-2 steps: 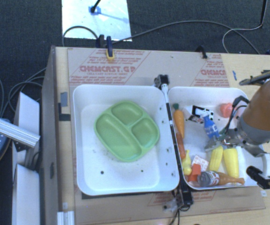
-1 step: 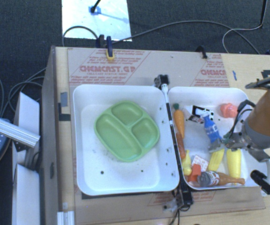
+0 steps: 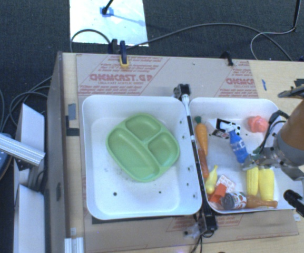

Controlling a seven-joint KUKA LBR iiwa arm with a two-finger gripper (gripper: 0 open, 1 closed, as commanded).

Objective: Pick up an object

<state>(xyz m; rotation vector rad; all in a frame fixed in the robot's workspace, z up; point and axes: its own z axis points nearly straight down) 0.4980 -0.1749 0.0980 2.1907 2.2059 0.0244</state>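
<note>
The arm point(image 3: 302, 128) reaches in from the right edge over the right bin point(image 3: 272, 107), its orange band and grey wrist hanging above that bin's right half, and the gripper point(image 3: 261, 160) sits low at the top ends of two yellow corn cobs point(image 3: 260, 181) that lie side by side near the bin's front right. Whether the fingers are spread or closed cannot be told from this slant, since the wrist hides them, and nothing can be seen held between them. The task names no particular object, so any item here will do; the corn cobs are the closest candidates, touching or just under the gripper, with a blue bottle point(image 3: 239, 146) just to their left, a pink lump point(image 3: 257, 124) toward the back, and a carrot point(image 3: 202, 139) along the bin's left wall. A heap of small things, including a round dark-capped piece point(image 3: 228, 200), crowds the front left corner. The left bin point(image 3: 100, 112) holds a green divided plate point(image 3: 143, 147) well apart from the arm. The step in hand looks like the descent or the grasp attempt on the corn. The next move calls for closing squarely on one cob, not the seam between the two, then lifting straight up clear of the bottle.
</note>
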